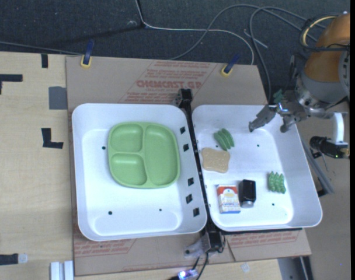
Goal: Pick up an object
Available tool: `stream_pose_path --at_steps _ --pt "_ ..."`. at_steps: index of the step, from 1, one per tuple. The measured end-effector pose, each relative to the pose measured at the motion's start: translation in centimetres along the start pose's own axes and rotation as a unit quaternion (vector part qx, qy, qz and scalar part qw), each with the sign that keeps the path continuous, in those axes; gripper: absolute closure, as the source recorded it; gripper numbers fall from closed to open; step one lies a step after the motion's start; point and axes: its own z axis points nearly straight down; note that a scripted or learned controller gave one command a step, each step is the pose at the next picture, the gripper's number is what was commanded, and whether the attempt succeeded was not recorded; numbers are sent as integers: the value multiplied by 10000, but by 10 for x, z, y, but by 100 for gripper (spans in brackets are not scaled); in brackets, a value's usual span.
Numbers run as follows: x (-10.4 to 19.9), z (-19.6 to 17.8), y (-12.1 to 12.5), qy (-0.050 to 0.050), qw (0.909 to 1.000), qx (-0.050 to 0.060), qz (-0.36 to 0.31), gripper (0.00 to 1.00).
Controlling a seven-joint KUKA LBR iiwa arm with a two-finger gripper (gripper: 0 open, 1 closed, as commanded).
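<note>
My gripper (272,123) hangs over the far right part of the right bin (294,174), its two fingers spread open with nothing between them. Below and left of it lie a green pea pod (225,138) and a tan slice of bread (215,160). Nearer the front sit a small red and white box (228,199) and a black block (247,192) side by side. A second green piece (276,182) lies toward the bin's right side.
The left bin (90,156) holds a green divided plate (144,154). A black clip divider (191,156) runs between the two bins. Cables trail across the dark floor behind the bench.
</note>
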Motion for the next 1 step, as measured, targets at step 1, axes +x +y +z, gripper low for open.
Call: stream_pose_path --at_steps 1 --pt "1 -9 3 -14 10000 -70 -19 0"
